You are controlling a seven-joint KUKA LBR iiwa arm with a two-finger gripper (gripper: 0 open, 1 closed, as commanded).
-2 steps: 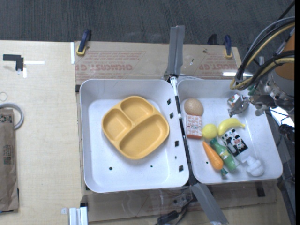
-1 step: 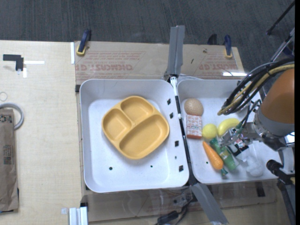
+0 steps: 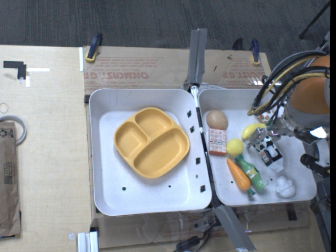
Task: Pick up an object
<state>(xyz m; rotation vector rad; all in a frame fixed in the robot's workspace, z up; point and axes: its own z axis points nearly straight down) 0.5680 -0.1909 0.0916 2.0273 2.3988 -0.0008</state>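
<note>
1. In the right bin [image 3: 294, 101], my tool [image 3: 264, 143] hangs low over the bare floor between the yellow toys and the far right wall; my grey arm with its orange band [image 3: 310, 93] reaches in from the right, trailing black and yellow cables.
2. Whether my tool is spread or pressed together, I cannot tell: dark clutter of metal and cable hides its tips, and I see nothing clearly pinched in it.
3. Just to the tool's left lie a yellow banana-like toy [image 3: 252, 130] and, below it, a yellow lemon [image 3: 234, 147]; the banana appears to touch or nearly touch the tool's housing.
4. Along the bin's left wall sit a brown egg-shaped thing [image 3: 216, 119] and, directly below it, a red and white packet [image 3: 217, 141] lying flat.
5. Below the lemon, an orange carrot [image 3: 239, 175] and a green bottle [image 3: 253, 175] lie side by side, slanting toward the near right, touching each other.
6. A white fluffy ball [image 3: 286, 187] rests near the bin's near right corner, apart from the rest.
7. The left bin [image 3: 105, 156] holds a yellow divided plate [image 3: 152, 142], roughly central, lying flat.
8. Both bins stand on brown cardboard [image 3: 136, 70] on the pale wooden surface [image 3: 42, 140].
</note>
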